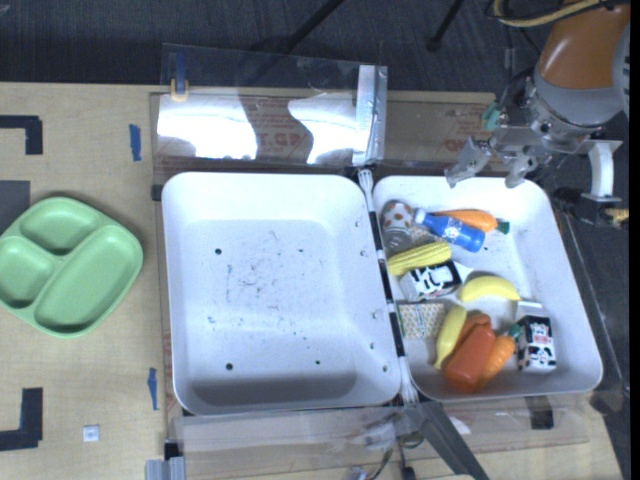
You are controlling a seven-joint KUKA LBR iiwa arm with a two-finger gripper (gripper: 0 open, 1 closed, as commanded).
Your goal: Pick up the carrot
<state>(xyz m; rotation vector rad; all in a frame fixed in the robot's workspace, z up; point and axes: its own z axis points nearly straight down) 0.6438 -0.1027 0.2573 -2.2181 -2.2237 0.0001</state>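
Holding the carrot (468,218), the right bin (570,268) lies under the open claw (492,167).

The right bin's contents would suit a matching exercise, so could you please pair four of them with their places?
Things:
1. carrot
2. blue bottle
3. corn
4. cow-print carton

Places:
A. by the bin's left wall, below the bottle
B. at the bin's far end, behind the bottle
C. lying aslant just in front of the carrot
D. near the bin's front right corner

Pairs: 1-B, 2-C, 3-A, 4-D
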